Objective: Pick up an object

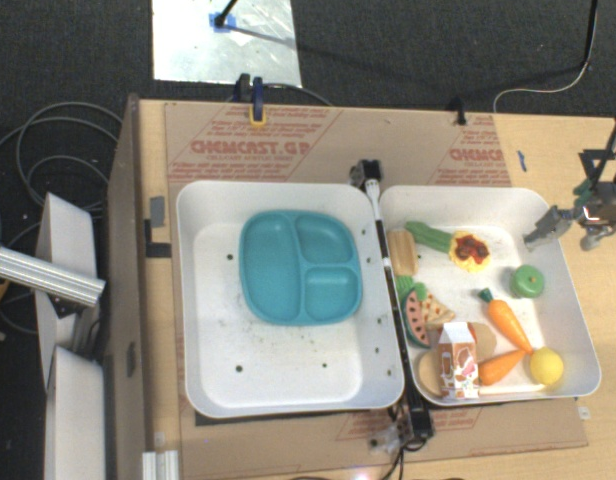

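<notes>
sitting left of the gripper (566, 220), a green apple (528, 282).

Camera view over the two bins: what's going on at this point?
The gripper sits at the right edge, above the right white bin's rim, holding nothing. The toy food lies untouched there: orange carrot, green apple, yellow lemon, small carton. The teal divided plate sits in the left white bin.

Two white bins are counted: a left bin (203, 298) and a right bin (578, 338). One teal plate (299, 267) is seen. Two carrots (508, 323) (498, 366) (orange), one lemon (546, 367) at four o'clock, one carton (456, 360) are tallied.
</notes>
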